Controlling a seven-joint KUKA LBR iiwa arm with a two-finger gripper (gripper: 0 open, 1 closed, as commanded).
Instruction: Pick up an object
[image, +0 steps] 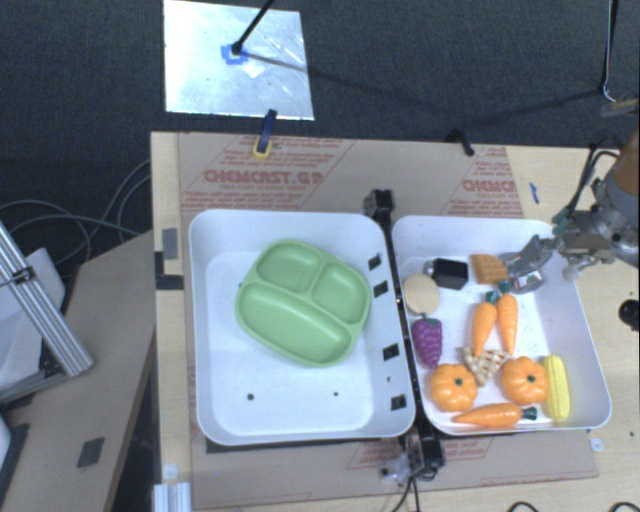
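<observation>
We can read red lettering on the cardboard sheet (330, 165) under the bins: "CHEMCAST GP", printed once above the left bin (215, 330) and again, upside down, at about one o'clock above the right bin (590, 370). The rest of that print is too faint for us to read.

The gripper (527, 268) hangs over the upper part of the right bin, its arm cut off by the picture's edge at three o'clock. Its pale fingers blur against the white floor, so we cannot tell how far apart they stand, nor whether anything is between them.

Just at nine o'clock from the gripper lies a tan cracker (488, 268), with a black block (449, 272) beyond it. At six o'clock from the gripper two carrots (496, 322) lie side by side, their green tops close under the fingers. Further down we see purple grapes (428, 340), two small pumpkins (452, 386), a third carrot (490, 414) and a corn cob (557, 388). A small checkered piece (487, 364) between the pumpkins is hard to identify.

The left bin holds a green divided plate (303, 302).
</observation>
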